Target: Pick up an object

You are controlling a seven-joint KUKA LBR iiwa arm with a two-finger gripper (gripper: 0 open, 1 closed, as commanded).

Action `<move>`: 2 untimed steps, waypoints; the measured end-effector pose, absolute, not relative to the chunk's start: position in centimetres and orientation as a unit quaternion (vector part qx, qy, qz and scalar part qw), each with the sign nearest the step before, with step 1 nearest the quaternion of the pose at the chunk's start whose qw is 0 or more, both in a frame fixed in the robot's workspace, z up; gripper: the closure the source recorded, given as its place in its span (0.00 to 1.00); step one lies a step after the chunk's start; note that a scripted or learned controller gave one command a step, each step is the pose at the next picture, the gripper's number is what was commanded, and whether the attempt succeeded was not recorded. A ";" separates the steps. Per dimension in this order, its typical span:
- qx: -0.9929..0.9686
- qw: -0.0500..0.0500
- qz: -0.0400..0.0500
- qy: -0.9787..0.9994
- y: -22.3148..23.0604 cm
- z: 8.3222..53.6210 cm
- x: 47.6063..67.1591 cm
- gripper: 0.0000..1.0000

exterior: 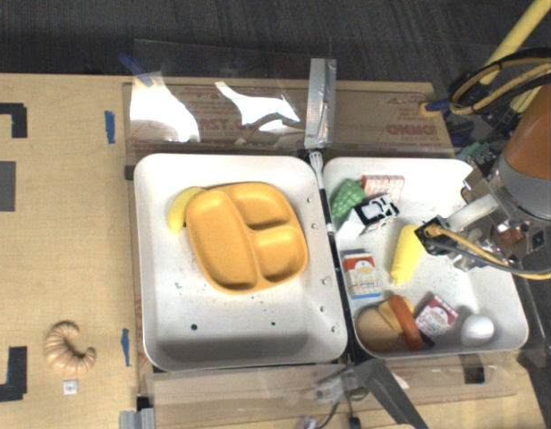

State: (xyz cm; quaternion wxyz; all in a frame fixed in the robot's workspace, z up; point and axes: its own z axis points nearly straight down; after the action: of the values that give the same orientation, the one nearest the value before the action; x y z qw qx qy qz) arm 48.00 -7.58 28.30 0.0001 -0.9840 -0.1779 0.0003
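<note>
Over the right bin (454, 170) hangs the grey arm, its orange band up near the frame's right edge, and its gripper (434, 237) sits low just beside the yellow corn cob (405, 251). From where I stand I cannot tell how the jaws are set; the dark tip is too small and cluttered with cables to read. The cob lies near the bin's middle, tilted. To its left is a small red-and-white card (362, 273), and above that a black-and-white toy (377, 211), a green leafy piece (346, 197) and a red-patterned packet (384, 186). Along the bin's near edge lie a bun with a sausage (388, 322), a red box (436, 317) and a white egg (478, 330). Next door, the left bin (168, 311) holds an orange divided plate (246, 235) with a banana (178, 208) tucked under its left rim. Out on the bench (52, 239) lies a croissant (69, 348).
</note>
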 end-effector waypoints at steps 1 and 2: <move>-0.984 0.000 0.001 -0.178 -7.6 28.3 48.0 0.00; -0.995 0.002 0.005 -0.100 -9.5 14.9 50.4 0.00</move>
State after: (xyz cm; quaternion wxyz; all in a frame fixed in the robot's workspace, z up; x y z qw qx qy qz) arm 50.41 -9.52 14.85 0.0020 -0.9949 -0.1005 0.0055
